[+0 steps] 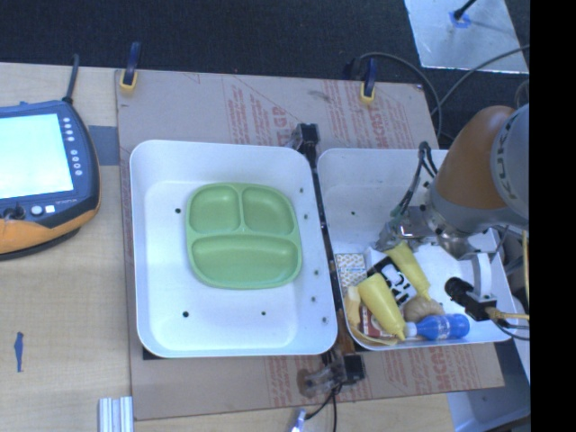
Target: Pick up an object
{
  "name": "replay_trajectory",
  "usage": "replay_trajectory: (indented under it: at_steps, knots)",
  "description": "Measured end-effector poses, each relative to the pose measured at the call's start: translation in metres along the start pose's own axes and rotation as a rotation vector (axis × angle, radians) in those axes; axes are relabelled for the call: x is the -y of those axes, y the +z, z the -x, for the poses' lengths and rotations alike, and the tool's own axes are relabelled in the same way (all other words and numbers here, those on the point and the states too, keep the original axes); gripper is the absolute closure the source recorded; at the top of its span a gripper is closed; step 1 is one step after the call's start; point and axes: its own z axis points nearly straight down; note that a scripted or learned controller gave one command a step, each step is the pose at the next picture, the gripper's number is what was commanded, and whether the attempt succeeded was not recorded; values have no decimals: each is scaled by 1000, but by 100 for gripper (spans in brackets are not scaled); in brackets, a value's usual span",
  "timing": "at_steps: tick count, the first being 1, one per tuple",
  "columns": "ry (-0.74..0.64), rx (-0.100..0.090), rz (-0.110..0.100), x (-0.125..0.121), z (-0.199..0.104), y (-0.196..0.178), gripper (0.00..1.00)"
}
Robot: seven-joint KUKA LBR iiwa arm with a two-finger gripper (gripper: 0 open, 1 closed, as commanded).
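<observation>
The right bin [360, 183] holds a pile of small objects in its near half: a yellow bottle-shaped piece [382, 303], a yellow and black item [401, 274], a brown lump [421, 310], a blue-capped clear bottle [441, 328] and a patterned packet [350, 265]. My gripper [405, 232] hangs over the right bin, right above the yellow and black item, its metal parts at the pile's far edge. The arm's orange band [477, 156] and grey wrist cover the bin's right side. Nothing shows between the fingers.
The left bin [157, 241] carries a green divided plate [243, 235] in its middle. A teach pendant with a white screen [40, 174] lies left of the bins. Clamps [129, 75] pin the cardboard sheet at the far edge. Cables run by the right bin.
</observation>
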Motion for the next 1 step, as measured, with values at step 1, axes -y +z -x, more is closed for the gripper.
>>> replay_trajectory:
  at_steps: [1]
  knots:
    - [3,-4,1,-27,-80,-101,100]
